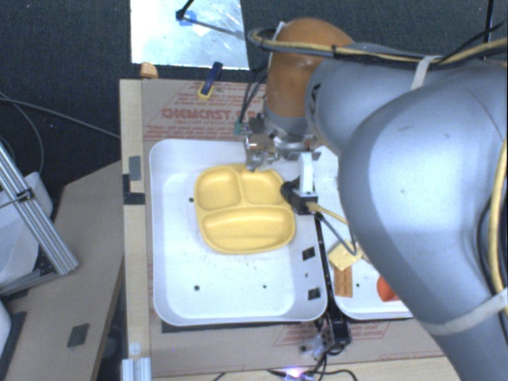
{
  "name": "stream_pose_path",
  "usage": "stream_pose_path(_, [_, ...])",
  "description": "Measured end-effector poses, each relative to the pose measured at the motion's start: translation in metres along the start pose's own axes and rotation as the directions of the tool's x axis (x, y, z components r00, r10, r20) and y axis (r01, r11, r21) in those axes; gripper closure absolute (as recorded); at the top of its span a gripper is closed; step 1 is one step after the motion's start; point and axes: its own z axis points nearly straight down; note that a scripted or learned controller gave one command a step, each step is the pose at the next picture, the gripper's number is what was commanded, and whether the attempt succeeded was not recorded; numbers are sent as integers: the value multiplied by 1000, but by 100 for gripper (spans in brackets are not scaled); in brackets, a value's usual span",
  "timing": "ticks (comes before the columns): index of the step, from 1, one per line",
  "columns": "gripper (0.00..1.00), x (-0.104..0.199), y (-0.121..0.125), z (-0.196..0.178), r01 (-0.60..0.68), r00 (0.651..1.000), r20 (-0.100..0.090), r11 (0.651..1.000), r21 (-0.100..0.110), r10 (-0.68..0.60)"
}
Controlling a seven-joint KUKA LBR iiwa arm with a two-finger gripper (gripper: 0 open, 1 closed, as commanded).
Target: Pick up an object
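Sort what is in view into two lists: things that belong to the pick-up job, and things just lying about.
Job:
- yellow divided plate, in the left bin
- gripper, at the plate's far edge
- tan block and orange object in the right bin, possible picks

Lying about:
- foil sheet beyond the bench
- blue and yellow tool on the cardboard

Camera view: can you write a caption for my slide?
Grey arm lowers its tool over a yellow tray in the left bin.
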Motion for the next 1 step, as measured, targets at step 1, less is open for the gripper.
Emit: stream_pose_path(1, [100,0,1,-11,4,1000,1,1000,-3,-4])
